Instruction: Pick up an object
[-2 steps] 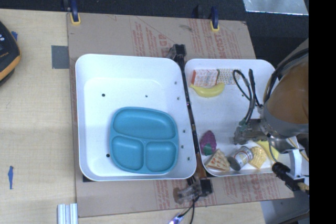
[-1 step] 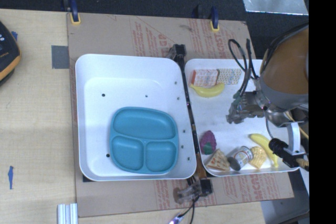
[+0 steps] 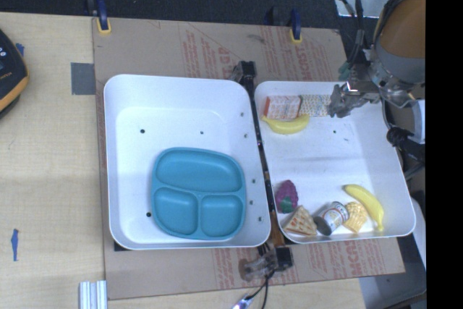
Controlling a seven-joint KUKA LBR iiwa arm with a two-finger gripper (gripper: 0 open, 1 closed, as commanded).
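The right bin (image 3: 376, 148) holds a small box with a red and white label (image 3: 283, 108) at its far left corner, with a yellow banana (image 3: 287, 126) just in front of it. Along the near edge lie a purple grape bunch (image 3: 287, 193), a tan wedge (image 3: 300, 222), a small can (image 3: 332, 216), a cracker-like piece (image 3: 354, 216) and a second banana (image 3: 366, 205). My gripper (image 3: 340, 104) hangs over the far edge of the right bin, just right of the box and apart from it.
The left bin (image 3: 130, 119) holds a blue divided plate (image 3: 197, 192). Black clips sit on the wall between the bins. A yellow and black device (image 3: 10, 76) lies at the bench's left edge. Blue clamps hold the cardboard mat at the back.
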